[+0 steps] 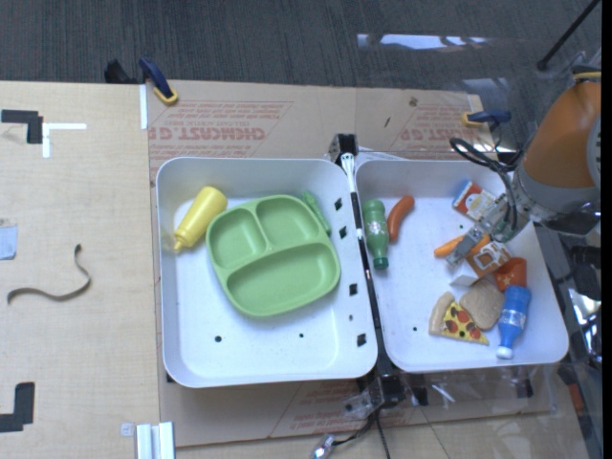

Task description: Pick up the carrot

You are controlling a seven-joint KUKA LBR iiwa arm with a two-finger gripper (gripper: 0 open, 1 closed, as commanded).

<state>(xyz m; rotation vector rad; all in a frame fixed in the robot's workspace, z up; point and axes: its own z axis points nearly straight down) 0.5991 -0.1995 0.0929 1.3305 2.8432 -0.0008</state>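
The carrot [448,248] is a small orange piece lying on the floor of the right bin [421,352], a little right of its middle. My gripper [472,245] is low in that bin, and its tip sits right at the carrot's right end, touching or nearly touching it. The gripper's body hides that end of the carrot. The carrot rests on the bin floor and is not lifted. The arm comes in from the right, with its orange band [564,142] above the bin's far right corner.
The right bin also holds a green bottle [375,232], a red-orange sausage [399,214], a pizza slice [455,320], a bread slice [484,301], a blue bottle [513,318], a red item [511,273] and a packet [469,197]. The left bin [191,352] holds a green divided plate [274,254] and a yellow bottle [198,216].
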